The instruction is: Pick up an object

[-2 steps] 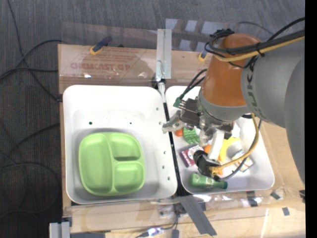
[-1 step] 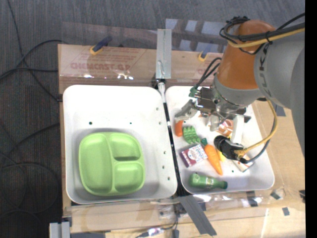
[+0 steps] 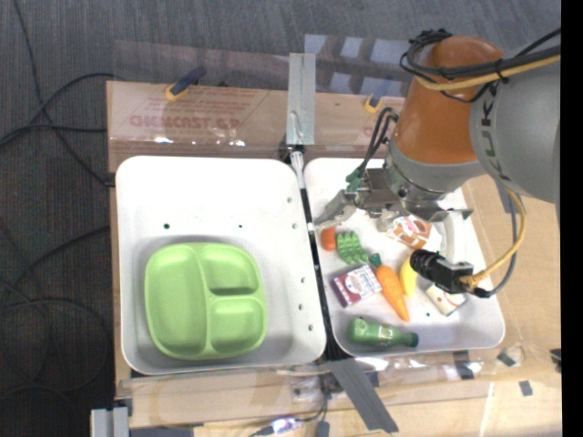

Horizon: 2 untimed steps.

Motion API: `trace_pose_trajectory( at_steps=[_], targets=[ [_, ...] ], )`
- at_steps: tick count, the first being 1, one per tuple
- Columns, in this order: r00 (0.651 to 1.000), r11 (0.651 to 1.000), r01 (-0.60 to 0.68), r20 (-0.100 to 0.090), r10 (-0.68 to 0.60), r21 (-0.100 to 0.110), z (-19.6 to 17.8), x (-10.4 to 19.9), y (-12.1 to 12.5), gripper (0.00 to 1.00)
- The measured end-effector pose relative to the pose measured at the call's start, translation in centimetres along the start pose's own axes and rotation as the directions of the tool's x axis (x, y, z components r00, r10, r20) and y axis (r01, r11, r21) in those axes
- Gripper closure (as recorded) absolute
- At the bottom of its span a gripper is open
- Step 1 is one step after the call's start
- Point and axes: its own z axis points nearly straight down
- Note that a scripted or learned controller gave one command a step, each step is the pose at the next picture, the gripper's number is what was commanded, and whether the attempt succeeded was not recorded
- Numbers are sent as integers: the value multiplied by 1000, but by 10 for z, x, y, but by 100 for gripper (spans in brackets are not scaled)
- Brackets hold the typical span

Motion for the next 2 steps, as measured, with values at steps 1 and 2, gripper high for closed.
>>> trace_pose_trajectory(
  at_steps=[1,2],
  targets=[
    [1000,1000,2,0,-2,3,-8,1,0,100],
    [1000,1000,4,0,-4,6,-16,2,0,100]
  ],
)
